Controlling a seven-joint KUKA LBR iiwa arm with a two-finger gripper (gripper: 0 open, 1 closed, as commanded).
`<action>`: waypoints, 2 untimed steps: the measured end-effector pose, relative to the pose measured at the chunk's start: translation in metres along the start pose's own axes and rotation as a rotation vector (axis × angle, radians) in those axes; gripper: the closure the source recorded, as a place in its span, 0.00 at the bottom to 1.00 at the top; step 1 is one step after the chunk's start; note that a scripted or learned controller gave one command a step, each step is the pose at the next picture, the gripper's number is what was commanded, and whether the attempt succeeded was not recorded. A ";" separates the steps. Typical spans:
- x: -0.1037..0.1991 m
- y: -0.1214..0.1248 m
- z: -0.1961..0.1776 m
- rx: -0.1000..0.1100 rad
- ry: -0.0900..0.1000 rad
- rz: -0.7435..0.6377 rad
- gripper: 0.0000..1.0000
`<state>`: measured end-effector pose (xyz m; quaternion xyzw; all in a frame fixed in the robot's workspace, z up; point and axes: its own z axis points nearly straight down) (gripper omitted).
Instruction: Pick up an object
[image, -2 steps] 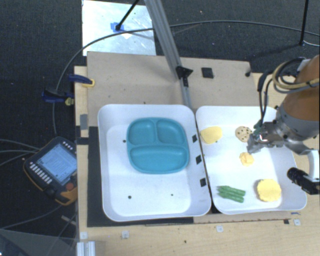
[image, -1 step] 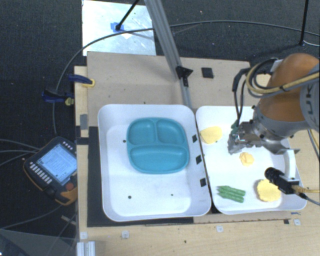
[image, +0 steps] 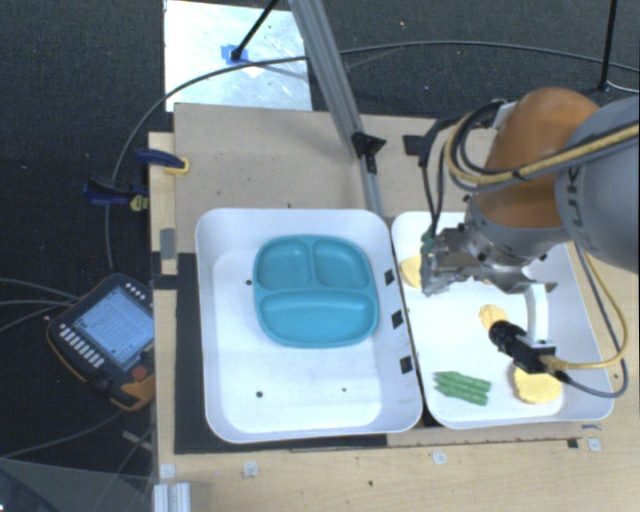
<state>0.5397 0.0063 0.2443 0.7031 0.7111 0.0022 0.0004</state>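
At far left, off the counter (image: 280, 150), noted a pendant (image: 105, 335) on the dark floor, apart from the work. Further right, on the counter, found the left bin (image: 215, 330) with a blue plate (image: 315, 290) flat inside, toward its back half; nothing on the plate to pick.

Across the divide, in the right bin (image: 450, 335), counted four candidates: a yellow wedge (image: 410, 270) by the bin's left wall, a yellow lump (image: 491, 317) near the middle, green beans (image: 462, 386) toward the front, and a yellow slice (image: 537, 388) at the front right. All four lay on the bin floor; none lifted.

Found the hand (image: 438, 275) low over the back left of that bin, just beside the wedge, maybe touching it; could not tell which. Could not tell either whether spread, pressed together or pinching anything: too small and too much in the wrist's shadow. Saw nothing clearly in its hold. Above and to the right, noted the arm (image: 540, 150) bent over the bin, hiding part of the back.

Judged the task as under way but not done: reach made, hand down at the wedge, likely the target. Left to do: secure a hold, then raise the wedge clear of the bin.
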 end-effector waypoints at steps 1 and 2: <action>0.053 0.009 0.000 0.001 0.000 0.000 1.00; 0.097 0.028 0.003 0.001 0.000 0.001 1.00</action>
